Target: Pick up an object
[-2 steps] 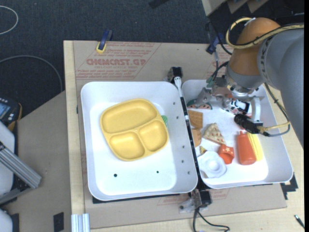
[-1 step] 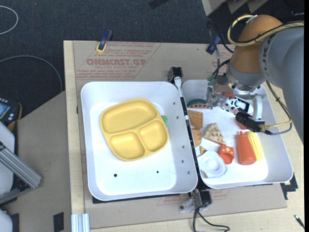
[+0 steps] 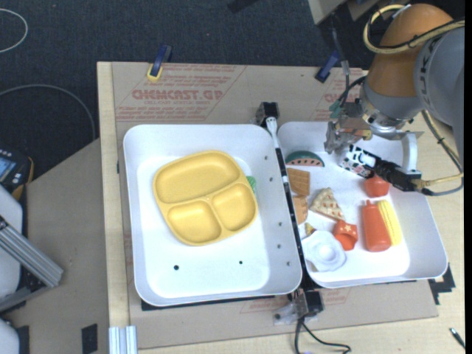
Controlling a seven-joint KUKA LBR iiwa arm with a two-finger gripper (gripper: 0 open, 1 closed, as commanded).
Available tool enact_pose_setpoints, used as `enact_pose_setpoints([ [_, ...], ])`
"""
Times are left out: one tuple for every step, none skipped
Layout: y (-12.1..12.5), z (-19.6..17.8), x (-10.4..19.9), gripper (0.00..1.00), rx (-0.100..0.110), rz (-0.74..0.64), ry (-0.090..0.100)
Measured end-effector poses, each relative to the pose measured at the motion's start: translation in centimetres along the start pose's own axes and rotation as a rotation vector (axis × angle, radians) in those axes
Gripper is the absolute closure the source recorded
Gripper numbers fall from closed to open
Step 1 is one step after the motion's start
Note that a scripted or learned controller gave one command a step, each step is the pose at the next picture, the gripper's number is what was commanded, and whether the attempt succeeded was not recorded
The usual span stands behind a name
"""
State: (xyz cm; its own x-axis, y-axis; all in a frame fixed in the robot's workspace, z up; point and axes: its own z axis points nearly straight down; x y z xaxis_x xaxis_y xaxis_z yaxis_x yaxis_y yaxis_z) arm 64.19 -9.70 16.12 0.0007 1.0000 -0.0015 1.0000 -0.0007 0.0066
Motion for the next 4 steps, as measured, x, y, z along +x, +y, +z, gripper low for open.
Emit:
enact_pose_setpoints([
  [-0.3, -5.1, 0.9, 1.00, -0.001, -0.003, 0.001],
  [-0.2, -6.5, 0.9, 1.00, 0.002, -0.002, 0.001],
  [-1.0, -7.6, 6.4, 1.00, 0.006, -0.006, 0.005],
  [-1.1, -7.1, 12.1, 1.00, 0.009, -0.007, 0.005],
])
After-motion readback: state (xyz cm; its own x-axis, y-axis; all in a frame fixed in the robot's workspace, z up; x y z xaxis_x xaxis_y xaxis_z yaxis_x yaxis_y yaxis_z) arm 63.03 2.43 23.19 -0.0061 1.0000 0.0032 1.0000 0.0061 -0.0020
